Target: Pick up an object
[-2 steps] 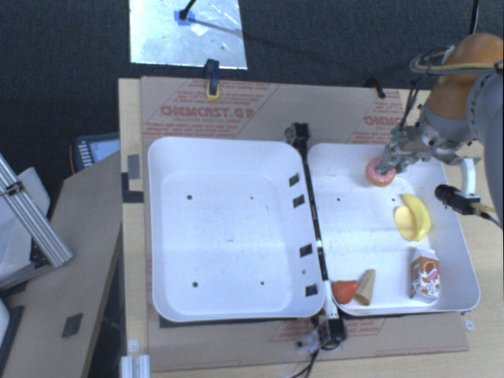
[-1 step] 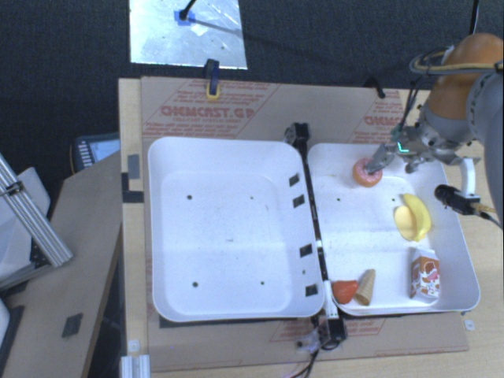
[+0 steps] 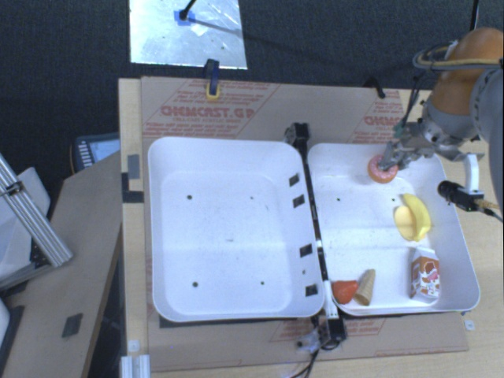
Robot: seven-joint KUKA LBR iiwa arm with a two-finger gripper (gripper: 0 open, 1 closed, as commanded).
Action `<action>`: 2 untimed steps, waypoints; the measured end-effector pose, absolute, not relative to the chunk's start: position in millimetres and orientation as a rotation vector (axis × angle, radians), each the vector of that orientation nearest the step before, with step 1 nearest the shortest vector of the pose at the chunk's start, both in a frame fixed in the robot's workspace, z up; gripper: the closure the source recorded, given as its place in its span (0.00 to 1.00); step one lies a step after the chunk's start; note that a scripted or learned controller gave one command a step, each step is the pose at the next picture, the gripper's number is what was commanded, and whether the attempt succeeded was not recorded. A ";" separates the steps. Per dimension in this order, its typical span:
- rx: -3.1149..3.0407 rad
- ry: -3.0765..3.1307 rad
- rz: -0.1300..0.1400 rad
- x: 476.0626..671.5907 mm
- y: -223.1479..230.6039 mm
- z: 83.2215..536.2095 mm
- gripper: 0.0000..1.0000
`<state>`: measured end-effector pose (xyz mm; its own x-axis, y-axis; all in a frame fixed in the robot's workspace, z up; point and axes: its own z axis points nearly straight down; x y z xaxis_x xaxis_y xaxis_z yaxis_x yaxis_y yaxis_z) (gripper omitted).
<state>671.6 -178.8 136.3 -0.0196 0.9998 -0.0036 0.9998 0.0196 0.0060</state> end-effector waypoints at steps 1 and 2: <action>2.194 2.241 0.002 671.3 -178.5 135.7 0.00; 2.188 2.241 0.004 672.5 -178.6 147.4 1.00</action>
